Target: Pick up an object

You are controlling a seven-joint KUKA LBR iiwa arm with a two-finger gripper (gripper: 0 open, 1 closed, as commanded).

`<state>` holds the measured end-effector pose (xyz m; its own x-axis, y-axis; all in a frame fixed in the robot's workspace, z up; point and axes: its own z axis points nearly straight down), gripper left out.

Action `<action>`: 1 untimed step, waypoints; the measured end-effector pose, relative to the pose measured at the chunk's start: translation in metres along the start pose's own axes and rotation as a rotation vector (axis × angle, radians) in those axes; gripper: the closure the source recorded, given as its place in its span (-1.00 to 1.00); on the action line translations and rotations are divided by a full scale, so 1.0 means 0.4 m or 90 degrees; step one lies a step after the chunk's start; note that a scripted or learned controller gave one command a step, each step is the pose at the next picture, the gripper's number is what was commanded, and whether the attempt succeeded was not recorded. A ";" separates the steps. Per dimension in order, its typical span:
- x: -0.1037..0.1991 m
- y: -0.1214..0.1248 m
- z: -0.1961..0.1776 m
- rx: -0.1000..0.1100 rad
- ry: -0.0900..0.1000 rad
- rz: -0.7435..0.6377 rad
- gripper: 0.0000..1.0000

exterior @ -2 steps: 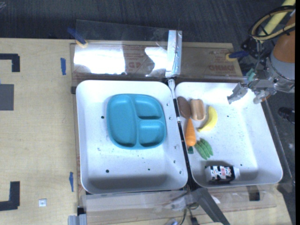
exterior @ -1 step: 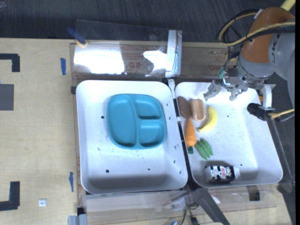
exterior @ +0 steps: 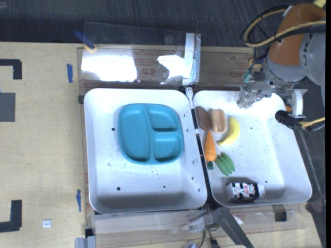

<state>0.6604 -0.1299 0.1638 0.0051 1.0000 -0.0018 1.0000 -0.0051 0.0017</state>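
Observation:
The right bin (exterior: 269,154) holds a yellow banana (exterior: 232,132), a tan bread-like piece (exterior: 217,120) beside a brown piece (exterior: 202,118), an orange carrot with green leaves (exterior: 211,150) and a small black-and-white object (exterior: 243,190) near the front wall. My gripper (exterior: 252,95) hangs over the bin's far right corner, up and to the right of the banana, apart from every object. Nothing shows between its fingers.
A blue divided plate (exterior: 151,132) lies in the left bin (exterior: 103,180). A clear plastic panel (exterior: 139,61) stands behind the bins. The arm and its cables (exterior: 297,30) fill the upper right. A wooden benchtop (exterior: 36,138) stretches to the left.

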 end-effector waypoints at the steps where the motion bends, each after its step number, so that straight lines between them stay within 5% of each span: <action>1: 0.000 -0.001 0.002 0.001 0.000 0.000 -1.00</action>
<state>0.6602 -0.1297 0.1631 0.0050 1.0000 -0.0020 1.0000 -0.0050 0.0004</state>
